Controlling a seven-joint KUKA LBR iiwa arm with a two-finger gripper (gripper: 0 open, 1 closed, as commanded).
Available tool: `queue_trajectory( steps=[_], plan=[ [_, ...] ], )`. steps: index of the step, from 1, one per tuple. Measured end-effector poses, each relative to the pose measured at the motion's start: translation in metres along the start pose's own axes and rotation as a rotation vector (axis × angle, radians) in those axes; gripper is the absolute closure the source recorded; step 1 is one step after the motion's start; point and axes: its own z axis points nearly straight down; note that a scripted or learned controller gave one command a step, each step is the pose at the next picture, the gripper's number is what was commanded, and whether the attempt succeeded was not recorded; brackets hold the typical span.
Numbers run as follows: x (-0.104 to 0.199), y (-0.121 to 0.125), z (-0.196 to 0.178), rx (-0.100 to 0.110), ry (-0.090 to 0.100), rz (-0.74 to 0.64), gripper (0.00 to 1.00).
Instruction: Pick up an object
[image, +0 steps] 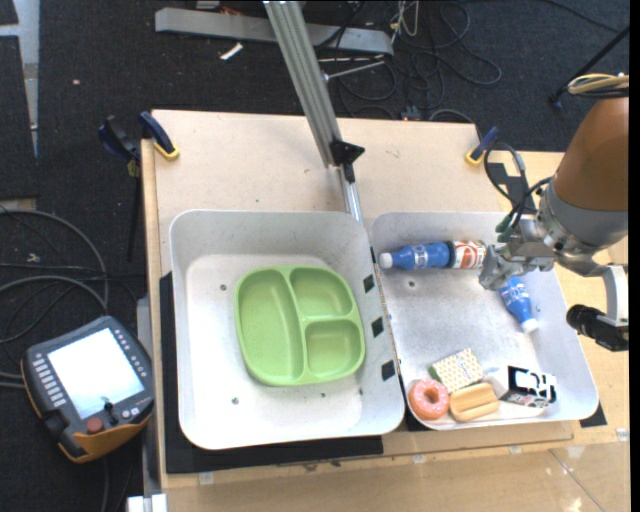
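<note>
The grey arm with its orange band (603, 150) reaches in from the right, wrist angled down and leftward. Its metal two-finger claw (497, 272) hangs low, pointing down.

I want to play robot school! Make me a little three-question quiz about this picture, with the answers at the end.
1. True or false: the green divided plate lies in the left bin.
2. Which thing lies closest to the gripper?
A. the pink donut
B. the small blue bottle
C. the bread roll
3. Fill in: the plate has ___ compartments.

Key:
1. True.
2. B. The small blue bottle lies just below the gripper in the right bin; the donut and roll sit at that bin's near edge.
3. Three.
</note>
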Motion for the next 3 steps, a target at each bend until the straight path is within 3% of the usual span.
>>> queue_trajectory(
  steps=[3],
  plan=[
    [0.153, 0.042, 0.005, 0.001, 0.0, 0.001, 1.0]
  ],
)
